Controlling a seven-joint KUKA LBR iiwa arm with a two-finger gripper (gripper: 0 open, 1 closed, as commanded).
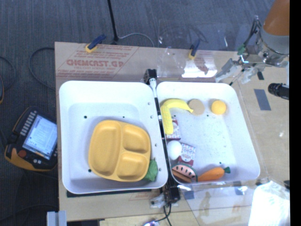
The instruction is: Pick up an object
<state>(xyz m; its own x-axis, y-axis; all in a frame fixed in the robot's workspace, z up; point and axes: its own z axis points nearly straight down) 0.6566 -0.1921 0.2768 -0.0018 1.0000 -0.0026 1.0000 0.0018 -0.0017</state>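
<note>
Bench (94, 60) of brown board carries two shallow white bins side by side. Left bin (75, 98) holds a yellow divided tray (120, 149), the largest thing here, with a green leafy piece (153, 170) poking out at its near right corner. Right bin (240, 131) holds the smaller candidates: a banana (171, 108) near the far left corner, its long axis bending from across the bin to down along the divider; a carrot (211, 174) lying roughly left to right near the front wall; a sliced red-and-orange piece (183, 173) just beside it; two printed packets (181, 140); a white egg (174, 149); a tan round disc (197, 107); and a small orange ball (218, 107).

Gripper (237, 74) hangs outside the right bin, just past its far right corner, and the fingers look spread apart with nothing between them. Every pickable object lies toward the view's lower left of the fingers; the orange ball is nearest, the disc next, so the coming move probably means travelling inward over the rim and descending.
</note>
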